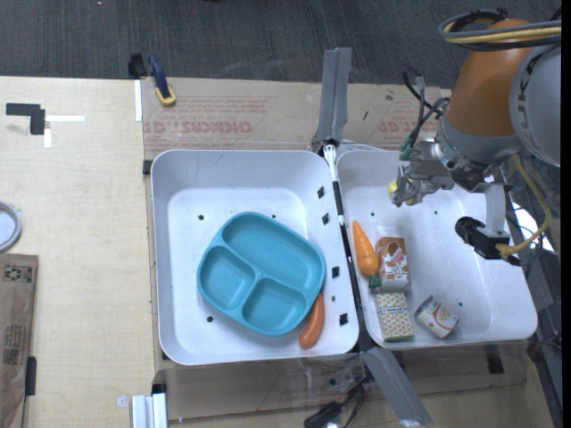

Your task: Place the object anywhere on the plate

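Note:
A blue three-compartment plate (pixel 260 273) lies in the left bin (pixel 178 185). An orange sausage-shaped toy (pixel 311 323) rests against the plate's lower right rim, on the bin floor. In the right bin (pixel 500 310) lie a toy carrot (pixel 363 248), a small picture carton (pixel 393 262), a green-and-cream box (pixel 393 316) and a tipped can (pixel 437 317). My gripper (pixel 409 191) hangs over the upper left part of the right bin, above and to the right of the carrot. I see nothing held under it.
A grey divider (pixel 335 105) runs between the two bins. The arm's body and cables (pixel 486 230) cover the right bin's upper right. On the bench to the left lie a tape roll (pixel 7 227) and a brown card (pixel 16 328).

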You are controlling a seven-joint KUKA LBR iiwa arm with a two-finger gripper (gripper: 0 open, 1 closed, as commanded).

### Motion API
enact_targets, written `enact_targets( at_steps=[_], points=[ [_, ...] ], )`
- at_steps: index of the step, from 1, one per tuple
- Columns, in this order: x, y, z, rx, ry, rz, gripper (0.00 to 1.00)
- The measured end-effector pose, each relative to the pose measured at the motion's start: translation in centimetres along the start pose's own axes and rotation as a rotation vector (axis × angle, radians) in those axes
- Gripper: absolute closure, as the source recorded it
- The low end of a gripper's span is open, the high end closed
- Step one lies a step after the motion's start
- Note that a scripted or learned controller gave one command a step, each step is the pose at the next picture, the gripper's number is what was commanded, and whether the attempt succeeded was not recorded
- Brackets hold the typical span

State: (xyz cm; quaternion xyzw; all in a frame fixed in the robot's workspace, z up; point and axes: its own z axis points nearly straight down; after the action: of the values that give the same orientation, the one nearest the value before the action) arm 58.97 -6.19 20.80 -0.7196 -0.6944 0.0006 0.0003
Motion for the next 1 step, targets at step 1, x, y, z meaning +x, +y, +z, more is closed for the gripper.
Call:
enact_targets(
  at_steps=[1],
  points=[
    [10.42,-2.22,-2.42,0.001,-0.001,-0.410,1.00]
  ],
)
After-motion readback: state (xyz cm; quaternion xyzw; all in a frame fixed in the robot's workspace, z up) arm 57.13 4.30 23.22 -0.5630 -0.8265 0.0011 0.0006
